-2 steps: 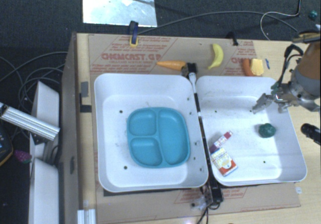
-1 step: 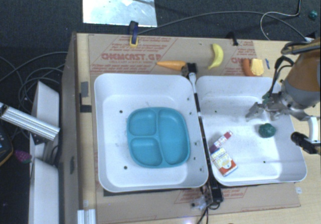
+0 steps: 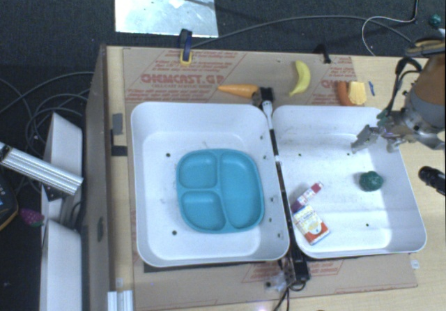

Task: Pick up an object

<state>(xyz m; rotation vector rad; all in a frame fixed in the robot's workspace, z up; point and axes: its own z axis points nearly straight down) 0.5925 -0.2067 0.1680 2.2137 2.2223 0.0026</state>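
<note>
Blue divided plate [image 3: 220, 188]: left bin [image 3: 150, 163], far left of gripper. Small bottle [image 3: 307, 198] and carton [image 3: 311, 224]: right bin [image 3: 404, 233], below-left of gripper. Green object [image 3: 371, 180]: just below gripper. Gripper [image 3: 377, 138]: fingers spread apart, nothing between them.

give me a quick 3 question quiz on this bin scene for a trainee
1. True or false: the blue divided tray lies in the left bin.
2. Which lies nearest the tool? A) banana B) green object C) carrot
3. Fill in: the small carton lies in the ___ bin.

Key: 1 true; 2 B; 3 right.
</note>
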